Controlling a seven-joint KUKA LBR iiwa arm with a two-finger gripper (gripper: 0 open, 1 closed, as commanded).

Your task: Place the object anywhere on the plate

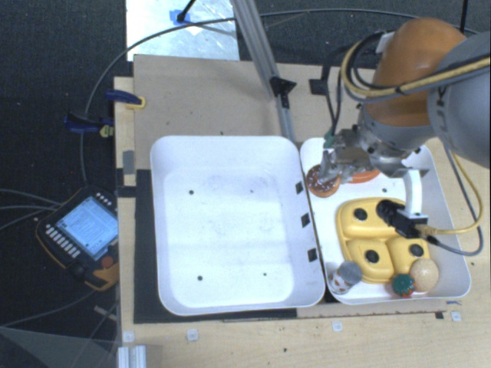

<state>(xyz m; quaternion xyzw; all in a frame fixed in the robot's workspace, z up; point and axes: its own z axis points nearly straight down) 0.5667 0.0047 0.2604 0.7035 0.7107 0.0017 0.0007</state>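
in the right bin [460, 282], a yellow plate [367, 240] lies beside a small brown doughnut [323, 181], likely light, stiff and best pinched across its ring; the gripper [331, 167] hovers there, jaw state unclear.

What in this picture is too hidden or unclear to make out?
- Gripper: camera view, blurred and covered by the wrist, so whether it holds the brown round object is unclear.
- Orange item: mostly under the arm.
- Right bin: its far part is covered by the arm.
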